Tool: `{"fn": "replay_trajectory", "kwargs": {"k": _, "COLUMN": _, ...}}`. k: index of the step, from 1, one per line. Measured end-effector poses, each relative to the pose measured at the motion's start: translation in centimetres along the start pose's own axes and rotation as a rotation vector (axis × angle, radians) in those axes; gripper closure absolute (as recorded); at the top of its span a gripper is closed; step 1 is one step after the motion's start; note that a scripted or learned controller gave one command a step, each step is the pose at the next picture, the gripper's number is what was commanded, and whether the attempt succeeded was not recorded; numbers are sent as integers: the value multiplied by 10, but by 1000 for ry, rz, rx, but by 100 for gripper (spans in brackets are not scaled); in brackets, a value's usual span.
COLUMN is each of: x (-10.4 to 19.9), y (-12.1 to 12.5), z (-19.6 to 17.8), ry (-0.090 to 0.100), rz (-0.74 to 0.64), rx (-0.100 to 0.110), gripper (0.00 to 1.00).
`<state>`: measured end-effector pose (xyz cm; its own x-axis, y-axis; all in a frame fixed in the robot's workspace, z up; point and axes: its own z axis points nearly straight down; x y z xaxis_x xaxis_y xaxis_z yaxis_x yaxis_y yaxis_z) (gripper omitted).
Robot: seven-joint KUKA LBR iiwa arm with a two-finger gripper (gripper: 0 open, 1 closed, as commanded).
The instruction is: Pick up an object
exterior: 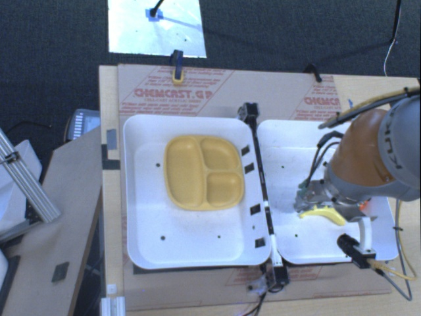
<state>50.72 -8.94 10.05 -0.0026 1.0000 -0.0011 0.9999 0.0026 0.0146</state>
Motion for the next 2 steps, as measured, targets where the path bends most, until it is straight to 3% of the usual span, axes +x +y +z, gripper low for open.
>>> {"fn": "replay_trajectory", "kwargs": {"k": 2, "x": -4, "y": -8, "z": -96, "ry": 0, "rz": -1, "rx": 8, "gripper": 100}}
